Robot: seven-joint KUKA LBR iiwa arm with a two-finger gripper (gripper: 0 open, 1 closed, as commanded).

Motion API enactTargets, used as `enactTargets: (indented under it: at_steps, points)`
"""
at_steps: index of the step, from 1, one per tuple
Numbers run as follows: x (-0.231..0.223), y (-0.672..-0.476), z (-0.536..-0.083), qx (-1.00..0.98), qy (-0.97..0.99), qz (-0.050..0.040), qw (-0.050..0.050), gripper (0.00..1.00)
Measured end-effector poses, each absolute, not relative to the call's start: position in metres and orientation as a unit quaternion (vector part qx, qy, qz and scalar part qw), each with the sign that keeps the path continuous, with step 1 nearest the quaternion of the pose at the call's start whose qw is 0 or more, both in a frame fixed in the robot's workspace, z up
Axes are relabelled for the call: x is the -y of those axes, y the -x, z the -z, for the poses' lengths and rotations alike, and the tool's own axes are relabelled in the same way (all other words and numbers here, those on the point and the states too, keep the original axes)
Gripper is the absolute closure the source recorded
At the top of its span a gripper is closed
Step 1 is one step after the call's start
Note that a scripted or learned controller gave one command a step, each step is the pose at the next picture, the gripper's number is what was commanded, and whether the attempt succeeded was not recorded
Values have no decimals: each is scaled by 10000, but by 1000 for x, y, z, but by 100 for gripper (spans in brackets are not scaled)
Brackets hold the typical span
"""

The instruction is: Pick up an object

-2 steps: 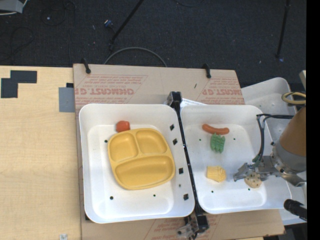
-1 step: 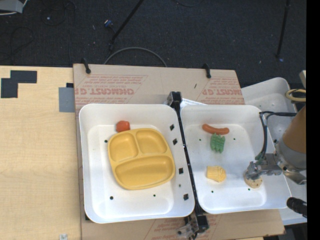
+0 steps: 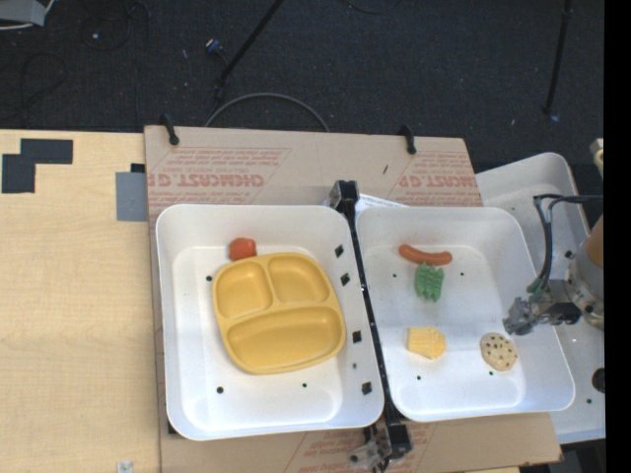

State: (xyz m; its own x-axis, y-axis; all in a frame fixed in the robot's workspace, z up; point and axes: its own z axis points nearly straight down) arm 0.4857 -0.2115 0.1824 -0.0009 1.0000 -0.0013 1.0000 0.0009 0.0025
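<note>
Nearest my camera, the right bin's (image 3: 537,402) front rim; I take that bin as my landmark. Inside it lie four pickable pieces: one cookie (image 3: 499,352), one yellow corn piece (image 3: 426,343), one green item (image 3: 429,282), one sausage (image 3: 425,255). Left of it, a second bin holds one yellow tray (image 3: 279,311) and one red piece (image 3: 243,248). My gripper (image 3: 527,317) hangs at its right wall, just above the cookie, likely lining up; whether it's wide or narrow I cannot tell.

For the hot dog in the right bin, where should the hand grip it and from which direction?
Probably from straight above, at the middle of the hot dog, fingers closing across its narrow width. It lies flat with its long axis roughly left-right; the green piece sits just below it, so keep that finger close.
</note>
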Motion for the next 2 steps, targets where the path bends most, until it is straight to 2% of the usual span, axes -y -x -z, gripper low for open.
enactTargets:
  at_steps: [1, 2]
  points:
    - [206, -487, -244, -7079, -7063, -10, 21, 100]
    - [207, -488, -268, -7078, -7064, 0, 3, 100]
